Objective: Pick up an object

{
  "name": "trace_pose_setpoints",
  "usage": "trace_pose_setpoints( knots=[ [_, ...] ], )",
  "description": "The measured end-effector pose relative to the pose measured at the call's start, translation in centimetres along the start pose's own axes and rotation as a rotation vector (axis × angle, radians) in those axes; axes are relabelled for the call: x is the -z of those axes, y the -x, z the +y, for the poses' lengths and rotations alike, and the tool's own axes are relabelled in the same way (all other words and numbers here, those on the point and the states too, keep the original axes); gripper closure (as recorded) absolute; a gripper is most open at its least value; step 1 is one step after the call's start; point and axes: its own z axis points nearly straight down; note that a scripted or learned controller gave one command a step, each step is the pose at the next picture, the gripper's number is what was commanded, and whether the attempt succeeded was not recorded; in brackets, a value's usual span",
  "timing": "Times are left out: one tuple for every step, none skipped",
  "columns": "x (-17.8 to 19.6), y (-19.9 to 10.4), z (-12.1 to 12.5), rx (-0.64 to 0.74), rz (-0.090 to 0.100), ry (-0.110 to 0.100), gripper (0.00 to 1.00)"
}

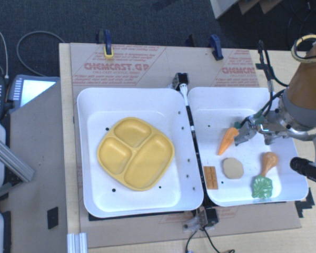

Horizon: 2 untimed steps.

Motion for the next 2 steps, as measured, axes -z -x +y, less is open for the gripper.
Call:
trace_pose_setpoints(
  knots=[
    [-5.7, -0.9, -0.4, 0.0, 0.001, -0.001, 0.0],
    [-12.1, -1.2, -0.4, -0.001, 0.001, -0.003, 0.0]
  ],
)
